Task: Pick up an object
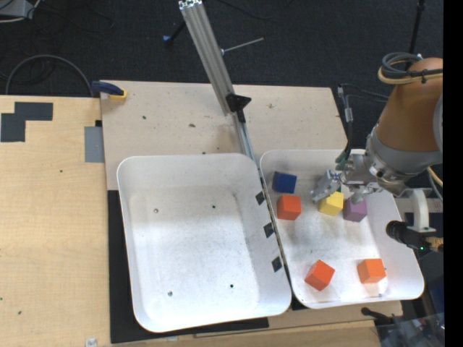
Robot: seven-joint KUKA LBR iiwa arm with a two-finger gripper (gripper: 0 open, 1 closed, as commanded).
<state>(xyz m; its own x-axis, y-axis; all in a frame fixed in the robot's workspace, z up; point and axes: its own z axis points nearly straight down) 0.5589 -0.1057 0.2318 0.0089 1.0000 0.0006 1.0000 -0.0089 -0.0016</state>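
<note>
Pincer (334,191) over the yellow cube (332,204) — finger state unclear — purple cube (354,210) partly hidden alongside.

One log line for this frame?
gripper low in right bin | at yellow cube | purple cube beside | grasp unconfirmed

A pale wooden counter (181,118) lies under my reach, speckled with small dark marks. An aluminium rail (210,53) slants up from it toward the dark floor (94,27), held by a black bracket (237,103). A blue and yellow clamp (108,89) sits at the counter's far left corner. To the left, a lighter board (43,230) carries black patches (25,118) and a grey strip (92,143).
</note>
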